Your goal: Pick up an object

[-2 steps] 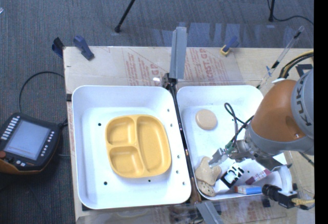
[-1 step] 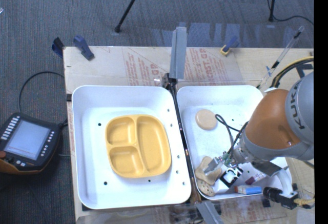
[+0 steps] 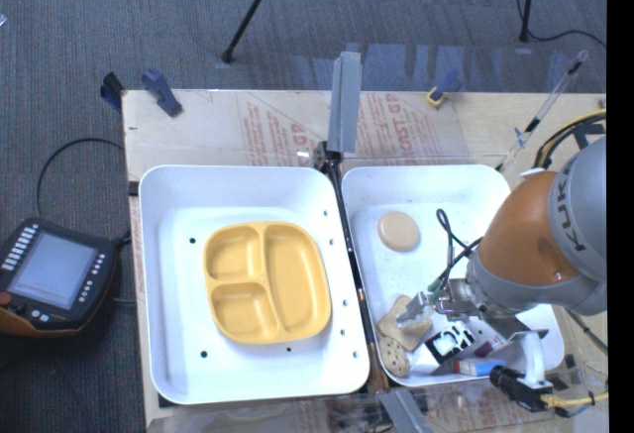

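The right bin holds a round tan disc near its middle and, at the front, a tan bread-like piece with a brown speckled piece below it. A black and white item and a red-tipped marker-like object lie by the front edge. My gripper hangs low over the bin's front part, just right of the tan piece. Nothing shows between the fingers.
The left bin carries a yellow divided plate. A grey upright post stands behind the seam between the bins. A teach pendant lies left of the bench. Blue clamps sit on the bench's rear edge.
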Tool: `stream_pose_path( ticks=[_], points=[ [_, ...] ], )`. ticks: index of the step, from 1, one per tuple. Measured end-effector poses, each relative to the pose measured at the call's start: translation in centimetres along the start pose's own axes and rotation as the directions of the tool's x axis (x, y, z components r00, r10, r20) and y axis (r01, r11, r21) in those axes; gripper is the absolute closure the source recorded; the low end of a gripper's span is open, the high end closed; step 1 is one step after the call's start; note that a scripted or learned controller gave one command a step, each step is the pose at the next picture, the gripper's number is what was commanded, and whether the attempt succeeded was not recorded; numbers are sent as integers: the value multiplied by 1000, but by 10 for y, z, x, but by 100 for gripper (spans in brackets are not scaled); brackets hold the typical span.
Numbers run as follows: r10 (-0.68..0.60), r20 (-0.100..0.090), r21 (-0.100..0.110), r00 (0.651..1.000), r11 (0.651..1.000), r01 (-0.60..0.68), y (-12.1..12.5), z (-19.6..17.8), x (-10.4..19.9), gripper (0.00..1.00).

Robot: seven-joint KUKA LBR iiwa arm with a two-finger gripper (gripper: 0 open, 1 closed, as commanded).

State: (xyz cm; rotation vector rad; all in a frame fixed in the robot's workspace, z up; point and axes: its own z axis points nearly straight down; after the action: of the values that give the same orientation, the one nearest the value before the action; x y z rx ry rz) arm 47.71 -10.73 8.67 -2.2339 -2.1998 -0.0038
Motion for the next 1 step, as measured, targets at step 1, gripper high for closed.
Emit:
stream_pose_path(
  ticks=[1],
  points=[
    [-135, 8, -5, 991, 991, 135, 54, -1, 15, 0]
  ],
)
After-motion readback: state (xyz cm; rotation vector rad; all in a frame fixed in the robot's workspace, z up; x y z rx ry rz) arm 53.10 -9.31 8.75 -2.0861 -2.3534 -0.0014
